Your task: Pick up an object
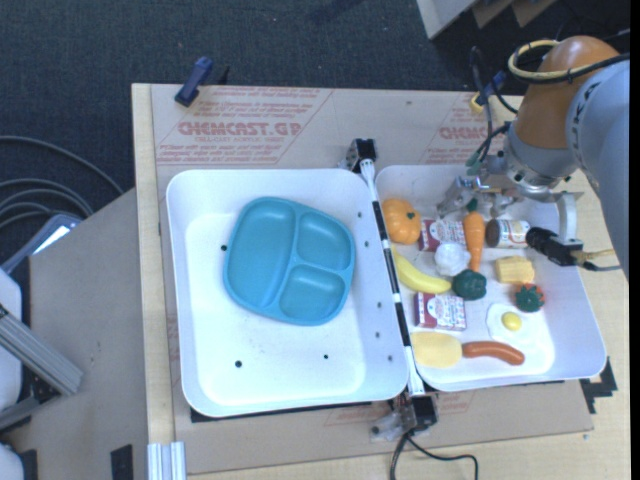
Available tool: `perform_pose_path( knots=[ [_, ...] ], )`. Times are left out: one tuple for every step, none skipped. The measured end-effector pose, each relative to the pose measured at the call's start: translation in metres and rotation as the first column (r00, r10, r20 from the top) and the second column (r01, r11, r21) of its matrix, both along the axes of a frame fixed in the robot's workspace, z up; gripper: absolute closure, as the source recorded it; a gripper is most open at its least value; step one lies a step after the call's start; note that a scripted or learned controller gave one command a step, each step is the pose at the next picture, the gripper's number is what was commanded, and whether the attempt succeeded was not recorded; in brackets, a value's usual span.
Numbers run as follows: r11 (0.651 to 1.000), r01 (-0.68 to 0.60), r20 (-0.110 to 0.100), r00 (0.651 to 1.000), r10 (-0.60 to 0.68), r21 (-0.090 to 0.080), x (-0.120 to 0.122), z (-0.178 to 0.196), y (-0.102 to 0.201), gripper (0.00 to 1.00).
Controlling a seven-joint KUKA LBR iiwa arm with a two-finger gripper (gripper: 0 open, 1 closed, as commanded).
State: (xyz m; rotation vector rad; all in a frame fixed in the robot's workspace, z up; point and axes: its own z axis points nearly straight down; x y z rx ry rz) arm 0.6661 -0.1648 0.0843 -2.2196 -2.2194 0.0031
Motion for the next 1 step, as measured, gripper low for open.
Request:
perform_pose_path(
  knots=[
    [1.0,0.0,0.002,1.0,0.0,-0.001,0.0007,0.0103,0.0,1.0]
  ],
)
